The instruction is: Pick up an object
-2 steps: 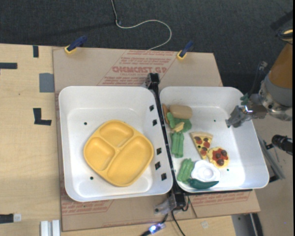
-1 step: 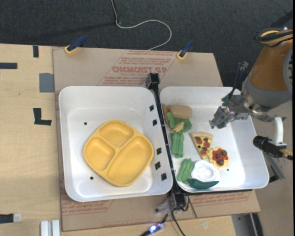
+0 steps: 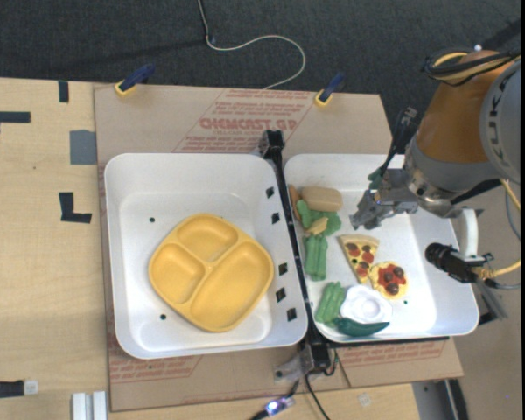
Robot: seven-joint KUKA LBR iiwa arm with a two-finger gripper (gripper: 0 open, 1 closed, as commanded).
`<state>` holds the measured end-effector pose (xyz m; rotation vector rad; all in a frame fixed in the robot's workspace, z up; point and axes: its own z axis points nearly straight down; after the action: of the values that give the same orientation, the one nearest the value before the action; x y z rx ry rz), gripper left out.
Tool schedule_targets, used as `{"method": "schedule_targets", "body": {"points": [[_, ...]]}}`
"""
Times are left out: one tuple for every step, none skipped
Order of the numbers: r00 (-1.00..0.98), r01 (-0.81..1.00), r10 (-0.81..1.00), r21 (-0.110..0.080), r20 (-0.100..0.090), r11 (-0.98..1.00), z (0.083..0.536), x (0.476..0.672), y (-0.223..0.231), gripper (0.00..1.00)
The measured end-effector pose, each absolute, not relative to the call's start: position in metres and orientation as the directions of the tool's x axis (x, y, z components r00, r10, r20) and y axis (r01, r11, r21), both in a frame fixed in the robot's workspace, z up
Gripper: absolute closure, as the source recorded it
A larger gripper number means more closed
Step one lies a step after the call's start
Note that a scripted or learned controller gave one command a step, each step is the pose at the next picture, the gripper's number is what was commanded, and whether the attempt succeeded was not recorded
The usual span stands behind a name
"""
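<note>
Just below the tool [image 3: 365, 218], pizza slice [image 3: 360, 254] points downward.

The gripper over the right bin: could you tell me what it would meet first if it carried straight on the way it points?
Most likely the pizza slice. The gripper points down and leftward, with the slice just below its tip. Depth is unclear from this slanted view, so it could instead land on bare floor of the right bin beside the slice.

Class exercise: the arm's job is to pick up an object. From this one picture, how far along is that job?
Done: nothing looks lifted; the pizza slice, bread roll and green pieces all lie in the right bin. In hand: the gripper hangs over that bin, above the pizza slice, with nothing visibly held. Left: descending, grasping and lifting an object.
</note>
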<state>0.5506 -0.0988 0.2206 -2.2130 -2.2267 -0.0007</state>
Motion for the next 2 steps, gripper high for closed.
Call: {"method": "schedule_targets", "body": {"points": [[-0.008, 1.000, 1.000, -0.003, 0.002, 0.008, 0.223, 0.548, -0.035, 1.00], [-0.008, 1.000, 1.000, -0.001, 0.002, 0.008, 0.234, 0.553, 0.020, 1.00]]}}
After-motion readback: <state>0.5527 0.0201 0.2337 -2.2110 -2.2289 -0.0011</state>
